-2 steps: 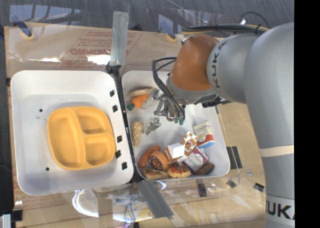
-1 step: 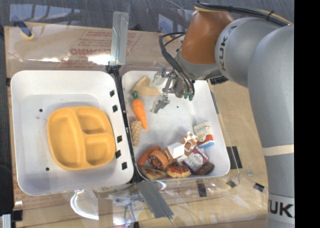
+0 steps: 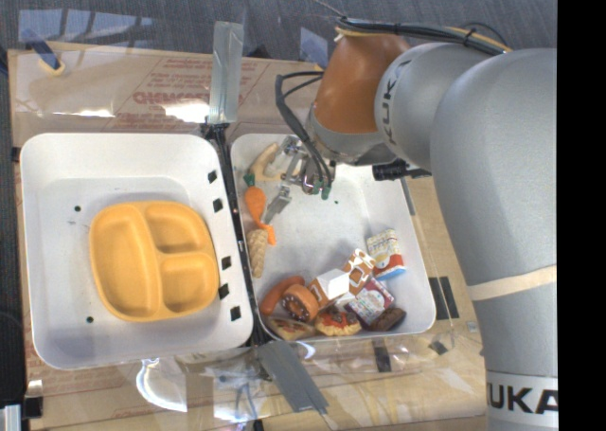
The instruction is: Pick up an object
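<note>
My gripper (image 3: pixel 282 194) hangs low over the upper left part of the right bin (image 3: pixel 327 230). Just to its left lies an orange carrot-like toy (image 3: pixel 255 201), and its tip comes very close to that toy. A pale, cream-coloured piece (image 3: pixel 267 160) lies above the carrot near the bin's top left corner. A tan ridged stick (image 3: pixel 257 252) rests below the carrot along the left wall. I see nothing held in the gripper.
A heap of toy foods (image 3: pixel 331 304), with a doughnut, small packets and a red-and-blue box (image 3: pixel 385 251), fills the right bin's lower part. The left bin (image 3: pixel 57 164) holds a yellow divided tray (image 3: pixel 151 259). The arm's grey and orange body (image 3: pixel 426 98) overhangs the right bin's upper right.
</note>
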You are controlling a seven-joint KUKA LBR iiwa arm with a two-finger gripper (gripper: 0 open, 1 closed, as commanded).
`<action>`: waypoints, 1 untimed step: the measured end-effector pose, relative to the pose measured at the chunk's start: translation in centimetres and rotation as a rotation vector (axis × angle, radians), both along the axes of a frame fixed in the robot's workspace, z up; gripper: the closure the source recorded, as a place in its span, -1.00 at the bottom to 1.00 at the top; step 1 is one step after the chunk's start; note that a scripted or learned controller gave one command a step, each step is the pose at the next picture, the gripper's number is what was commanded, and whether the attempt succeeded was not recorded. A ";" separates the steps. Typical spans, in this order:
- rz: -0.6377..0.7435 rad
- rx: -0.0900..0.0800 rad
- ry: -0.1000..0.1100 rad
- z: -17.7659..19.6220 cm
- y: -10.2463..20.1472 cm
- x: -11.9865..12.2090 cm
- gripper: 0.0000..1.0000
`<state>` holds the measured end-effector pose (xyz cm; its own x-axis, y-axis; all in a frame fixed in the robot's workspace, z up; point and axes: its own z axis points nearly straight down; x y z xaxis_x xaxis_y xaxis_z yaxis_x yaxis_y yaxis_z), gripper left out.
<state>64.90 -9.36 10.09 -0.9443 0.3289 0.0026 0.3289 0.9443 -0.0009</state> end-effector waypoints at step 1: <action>-0.171 -0.004 -0.017 -0.3 0.0 -7.0 -1.00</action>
